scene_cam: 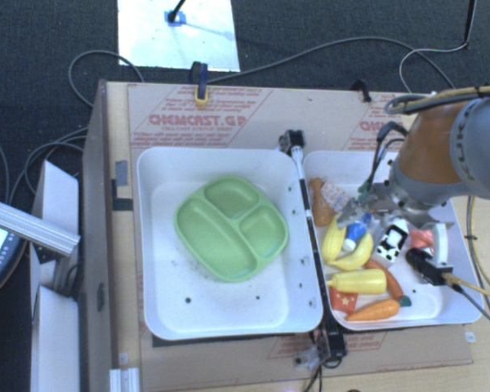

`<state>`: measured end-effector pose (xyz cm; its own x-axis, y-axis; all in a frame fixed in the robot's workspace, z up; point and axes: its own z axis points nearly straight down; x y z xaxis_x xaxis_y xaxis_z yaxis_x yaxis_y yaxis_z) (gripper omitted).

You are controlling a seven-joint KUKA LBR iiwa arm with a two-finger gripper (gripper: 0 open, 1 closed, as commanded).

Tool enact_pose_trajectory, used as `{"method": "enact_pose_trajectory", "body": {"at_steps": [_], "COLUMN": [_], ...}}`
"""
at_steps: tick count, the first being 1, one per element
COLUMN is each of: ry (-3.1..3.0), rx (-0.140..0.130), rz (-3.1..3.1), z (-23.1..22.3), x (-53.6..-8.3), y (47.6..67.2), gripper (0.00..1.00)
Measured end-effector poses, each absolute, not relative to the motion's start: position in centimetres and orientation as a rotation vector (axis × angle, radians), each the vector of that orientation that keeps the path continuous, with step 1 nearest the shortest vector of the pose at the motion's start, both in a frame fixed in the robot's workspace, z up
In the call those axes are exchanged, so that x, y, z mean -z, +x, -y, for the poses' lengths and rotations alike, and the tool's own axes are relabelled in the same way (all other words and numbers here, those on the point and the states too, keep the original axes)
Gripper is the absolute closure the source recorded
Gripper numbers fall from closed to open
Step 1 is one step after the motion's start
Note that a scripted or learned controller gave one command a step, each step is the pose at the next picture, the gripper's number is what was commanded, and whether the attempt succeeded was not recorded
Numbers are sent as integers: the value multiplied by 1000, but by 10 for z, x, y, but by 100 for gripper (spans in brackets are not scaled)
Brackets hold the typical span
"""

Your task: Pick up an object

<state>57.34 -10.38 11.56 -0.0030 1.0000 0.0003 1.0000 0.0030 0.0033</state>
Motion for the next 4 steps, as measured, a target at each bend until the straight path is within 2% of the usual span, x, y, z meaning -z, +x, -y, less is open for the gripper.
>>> {"method": "enact_pose_trajectory", "body": {"at_steps": [1, 2, 3, 4], "ry": [2218, 2219, 2220, 2217], "rx": [-2, 0, 0, -3], "rz": [-2220, -2218, -2221, -2221], "z": [138, 100, 93, 93], "x": [-155, -100, -84, -95], "y": [585, 590, 565, 566], "gripper": [0, 0, 0, 100]}}
